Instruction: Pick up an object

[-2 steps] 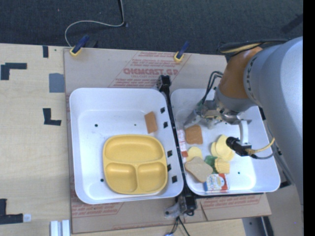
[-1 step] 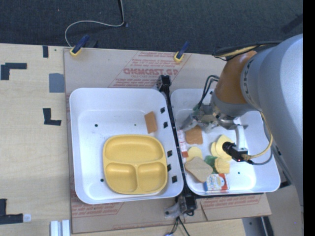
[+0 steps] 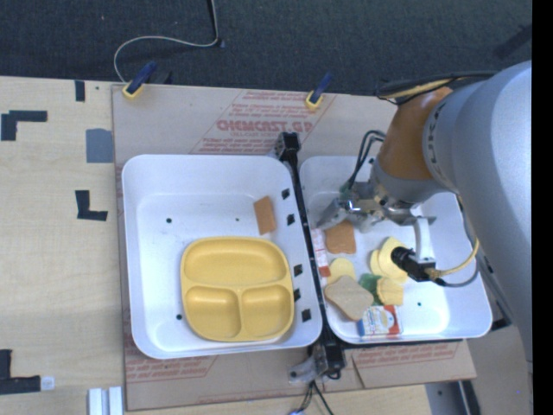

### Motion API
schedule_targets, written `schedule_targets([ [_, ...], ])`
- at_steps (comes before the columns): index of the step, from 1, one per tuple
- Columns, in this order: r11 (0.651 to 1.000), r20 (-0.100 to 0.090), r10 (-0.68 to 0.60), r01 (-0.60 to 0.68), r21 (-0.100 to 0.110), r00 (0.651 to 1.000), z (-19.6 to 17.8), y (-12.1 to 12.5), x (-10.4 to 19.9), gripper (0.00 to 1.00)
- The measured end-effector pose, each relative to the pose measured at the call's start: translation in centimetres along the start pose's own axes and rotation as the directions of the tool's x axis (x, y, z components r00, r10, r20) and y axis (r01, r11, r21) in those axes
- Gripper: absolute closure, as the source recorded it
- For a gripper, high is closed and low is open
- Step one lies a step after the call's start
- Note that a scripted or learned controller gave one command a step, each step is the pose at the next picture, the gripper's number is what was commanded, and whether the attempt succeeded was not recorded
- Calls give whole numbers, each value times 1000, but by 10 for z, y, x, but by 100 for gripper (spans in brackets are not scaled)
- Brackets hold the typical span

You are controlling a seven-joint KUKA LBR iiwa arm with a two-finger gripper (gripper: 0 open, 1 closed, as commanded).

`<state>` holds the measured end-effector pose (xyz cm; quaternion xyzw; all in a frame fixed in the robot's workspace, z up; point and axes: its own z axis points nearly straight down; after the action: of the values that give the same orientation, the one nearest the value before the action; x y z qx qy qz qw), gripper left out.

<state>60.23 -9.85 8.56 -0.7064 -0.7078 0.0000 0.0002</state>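
Grey arm (image 3: 484, 145) with orange band hides the right white bin's (image 3: 458, 318) upper corner; gripper (image 3: 356, 206) above a brown cracker (image 3: 340, 239), grip unclear

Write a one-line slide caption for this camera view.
KUKA arm's pincer poised above a brown cracker in the right bin; yellow divided tray in the left bin.

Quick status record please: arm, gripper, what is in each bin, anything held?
arm: reaches in from the right, over the right bin
gripper: low over the right bin's upper left part
held: cannot tell
left bin: yellow divided tray, small brown block
right bin: brown block just below the gripper, bread slice, yellow pieces, red and white packet
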Motion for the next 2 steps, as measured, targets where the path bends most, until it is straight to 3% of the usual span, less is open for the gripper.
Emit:
schedule_targets([
  [2, 1000, 3, 2, -2, -4, 1000, 0, -2, 3, 0],
])
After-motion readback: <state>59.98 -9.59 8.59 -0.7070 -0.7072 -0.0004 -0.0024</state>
